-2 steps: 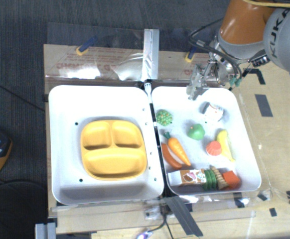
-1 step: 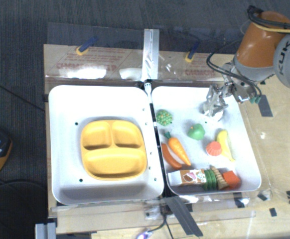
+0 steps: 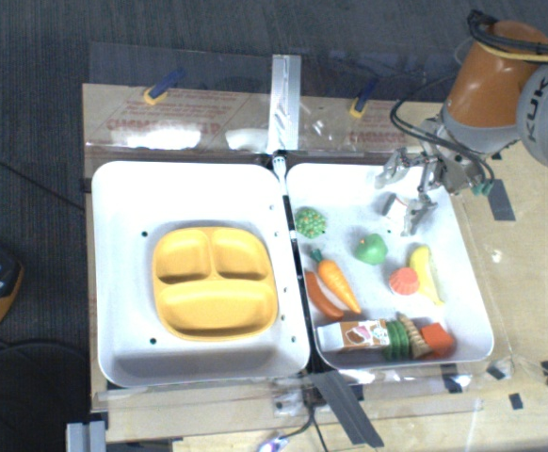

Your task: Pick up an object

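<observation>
Gripper [image 3: 408, 196] is hovering, jaws open and holding nothing, over the right bin's [image 3: 477, 295] far end, beyond the green toy [image 3: 371, 249].

Yellow tray [image 3: 215, 282] in left bin [image 3: 114, 252] — end effector [image 3: 408, 196] above right bin [image 3: 467, 281]

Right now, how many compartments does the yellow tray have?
3: on the yellow tray in the left bin, two small ones along its far edge, one wide one nearer the camera.
</observation>
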Robot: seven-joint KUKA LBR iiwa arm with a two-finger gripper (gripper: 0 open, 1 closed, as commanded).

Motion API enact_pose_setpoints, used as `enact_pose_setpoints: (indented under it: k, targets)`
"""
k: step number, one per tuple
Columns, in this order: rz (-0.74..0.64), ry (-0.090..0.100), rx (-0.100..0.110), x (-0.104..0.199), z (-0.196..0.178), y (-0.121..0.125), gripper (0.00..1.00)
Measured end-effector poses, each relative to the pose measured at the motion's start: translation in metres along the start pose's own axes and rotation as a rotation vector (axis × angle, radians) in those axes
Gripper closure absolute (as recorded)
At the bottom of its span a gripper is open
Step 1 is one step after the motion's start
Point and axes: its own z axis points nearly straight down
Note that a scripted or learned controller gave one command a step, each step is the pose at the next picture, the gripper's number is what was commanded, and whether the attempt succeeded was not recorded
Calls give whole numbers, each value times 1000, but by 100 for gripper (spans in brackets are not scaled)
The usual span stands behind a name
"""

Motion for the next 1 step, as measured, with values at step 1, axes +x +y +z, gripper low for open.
enact_pose_setpoints:
  k: [1]
  targets:
    - [32,-8,2,44,64,33,0]
